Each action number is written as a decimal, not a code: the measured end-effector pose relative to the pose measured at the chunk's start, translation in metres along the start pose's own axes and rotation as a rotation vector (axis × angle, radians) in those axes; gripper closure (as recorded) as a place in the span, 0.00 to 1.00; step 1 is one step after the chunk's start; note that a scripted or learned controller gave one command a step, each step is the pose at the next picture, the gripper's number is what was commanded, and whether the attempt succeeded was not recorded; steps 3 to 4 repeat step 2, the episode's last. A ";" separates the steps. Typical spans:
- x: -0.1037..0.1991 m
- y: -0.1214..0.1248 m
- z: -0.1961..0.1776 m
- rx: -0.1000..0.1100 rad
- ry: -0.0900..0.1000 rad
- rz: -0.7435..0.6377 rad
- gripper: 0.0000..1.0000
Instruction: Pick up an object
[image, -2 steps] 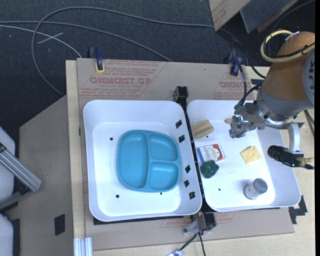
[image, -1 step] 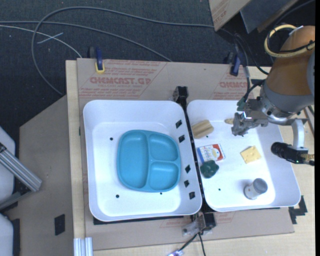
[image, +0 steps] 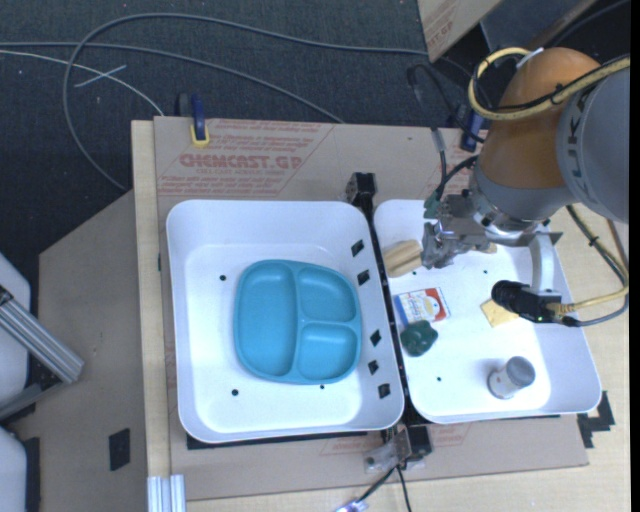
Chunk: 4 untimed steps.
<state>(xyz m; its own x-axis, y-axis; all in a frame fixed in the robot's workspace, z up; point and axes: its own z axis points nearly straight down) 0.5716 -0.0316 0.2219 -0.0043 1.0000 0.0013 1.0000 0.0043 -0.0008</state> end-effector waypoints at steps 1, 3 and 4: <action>0.058 0.017 -0.003 -0.003 0.000 0.000 1.00; 0.105 0.012 0.003 0.002 0.000 0.000 1.00; 0.105 0.012 0.003 0.002 0.000 0.000 1.00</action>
